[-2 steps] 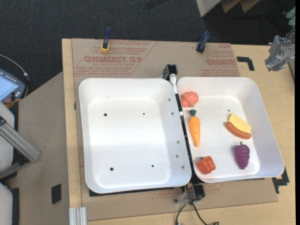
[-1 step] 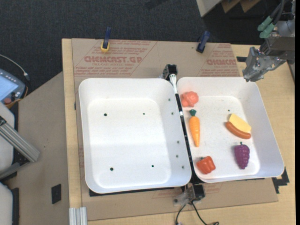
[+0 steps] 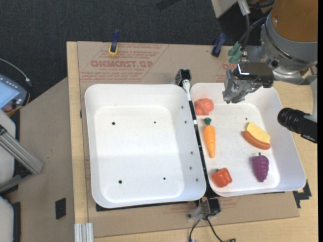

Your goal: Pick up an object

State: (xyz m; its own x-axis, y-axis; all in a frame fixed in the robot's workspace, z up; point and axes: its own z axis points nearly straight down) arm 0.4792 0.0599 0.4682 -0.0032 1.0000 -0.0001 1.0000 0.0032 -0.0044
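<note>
Nothing has been picked up, judging by how things lie: every object sits loose on a bin floor. Going from the left, the left bin [image 3: 101,135] holds nothing to grasp, so the work lies in the right bin [image 3: 290,160]. There the pink lump [image 3: 204,106] lies at about 10 o'clock of that bin, with the carrot [image 3: 209,140] just below it along the left wall and the red pepper [image 3: 221,177] at about 7 o'clock. The yellow wedge [image 3: 257,135] is right of centre, and the grapes [image 3: 260,167] are at about 5 o'clock. The gripper [image 3: 235,96] hangs over the bin's 12 o'clock edge, at 2 o'clock from the pink lump and apart from it. Its fingers appear close together, with nothing between them and touching no object. The choice of target, the descent and the grasp are all left.
</note>
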